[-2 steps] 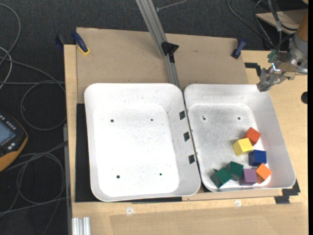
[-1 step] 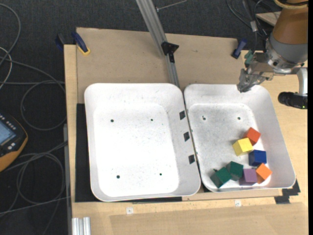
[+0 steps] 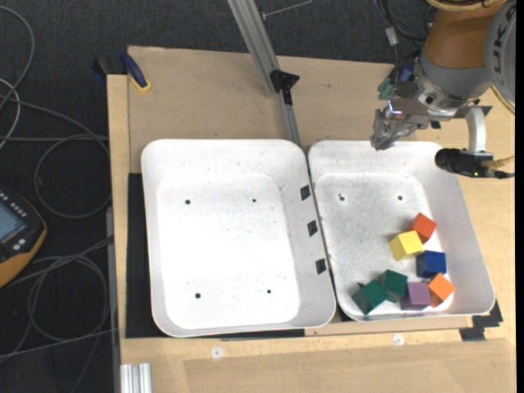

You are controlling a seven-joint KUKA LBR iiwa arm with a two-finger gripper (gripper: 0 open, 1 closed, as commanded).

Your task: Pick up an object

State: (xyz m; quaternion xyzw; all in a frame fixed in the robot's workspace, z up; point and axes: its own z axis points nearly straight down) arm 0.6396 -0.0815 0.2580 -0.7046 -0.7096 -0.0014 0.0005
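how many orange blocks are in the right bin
2: one orange block sits above the yellow block, the other orange block lies near the bin's lower right corner.

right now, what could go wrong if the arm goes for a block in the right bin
1. The blocks sit packed together near the right bin's front right corner, so the gripper may nudge neighbours or close on two.
2. The purple block and orange block lie close to the wall, leaving little room there.
3. The gripper is over the far rim, so it must travel across the bin first.
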